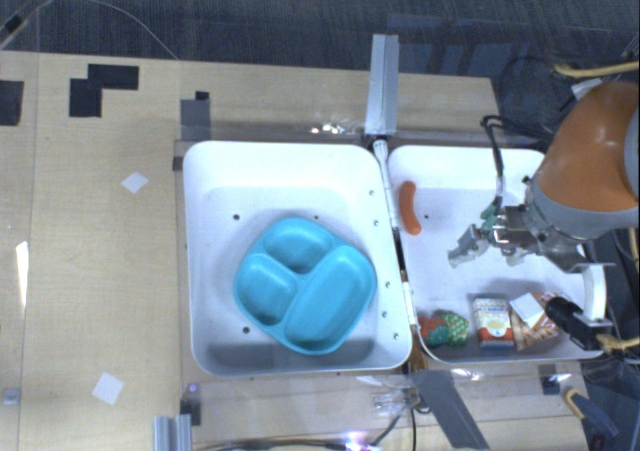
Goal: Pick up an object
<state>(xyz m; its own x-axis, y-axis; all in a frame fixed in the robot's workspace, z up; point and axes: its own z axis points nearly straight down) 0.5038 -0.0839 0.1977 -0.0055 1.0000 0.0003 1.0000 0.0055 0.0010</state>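
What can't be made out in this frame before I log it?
- Gripper: fingers too small to read, open or shut, in the camera view.
- Small carton: label print too small.
- Item beside it: partly under a black arm part, identity unclear.
- Red-and-green item: blurred, type uncertain.

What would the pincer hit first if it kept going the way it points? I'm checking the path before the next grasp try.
The pincer points toward the view's left, and slightly down. Nearest in that line is the orange sausage-shaped object by the divider, though height above the right bin floor is unclear, so it may meet bare floor first.
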